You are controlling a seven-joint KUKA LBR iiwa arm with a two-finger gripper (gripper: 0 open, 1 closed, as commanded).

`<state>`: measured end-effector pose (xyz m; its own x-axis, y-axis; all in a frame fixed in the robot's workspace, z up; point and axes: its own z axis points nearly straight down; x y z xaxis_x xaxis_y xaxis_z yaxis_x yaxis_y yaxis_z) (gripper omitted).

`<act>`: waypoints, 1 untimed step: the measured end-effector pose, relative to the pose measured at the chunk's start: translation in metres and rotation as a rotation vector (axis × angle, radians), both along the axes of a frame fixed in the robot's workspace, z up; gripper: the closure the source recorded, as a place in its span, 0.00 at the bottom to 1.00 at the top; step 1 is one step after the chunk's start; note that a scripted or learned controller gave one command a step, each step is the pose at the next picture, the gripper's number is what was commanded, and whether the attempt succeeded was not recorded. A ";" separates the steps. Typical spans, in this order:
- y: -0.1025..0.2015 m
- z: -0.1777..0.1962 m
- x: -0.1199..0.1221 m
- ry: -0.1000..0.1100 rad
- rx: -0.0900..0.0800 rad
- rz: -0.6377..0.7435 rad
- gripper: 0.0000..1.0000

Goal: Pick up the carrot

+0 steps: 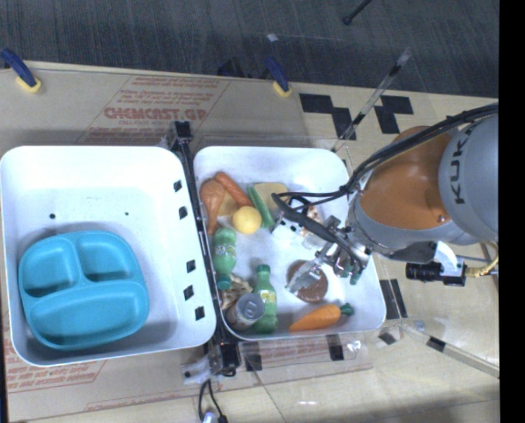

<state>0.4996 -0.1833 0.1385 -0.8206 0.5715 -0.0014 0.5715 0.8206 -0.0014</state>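
1. The carrot (316,318) lies in the right bin (366,282), close to the near wall of this bin, with its green top pointing to the right.
2. The pincer (313,274) is over the same bin, just above the carrot in the view, and it does not touch the carrot.
3. The pincer is over a small brown round thing (308,285); I cannot tell if it is spread or pressed together.
4. The arm (421,192), grey with an orange band, comes in from the right side of the right bin.
5. To the left of the carrot, a green bottle (264,300) lies in the same bin, and a yellow ball (247,219) lies farther up from the carrot.
6. A second orange vegetable (232,188) lies near the far left corner of the right bin, well apart from the carrot.
7. Left of the right bin is the left bin (86,174), which holds a blue tray (82,285) with compartments.
8. Both bins rest on the surface (157,104).
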 end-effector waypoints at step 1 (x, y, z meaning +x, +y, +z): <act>-0.004 -0.047 -0.022 0.002 0.001 0.320 0.00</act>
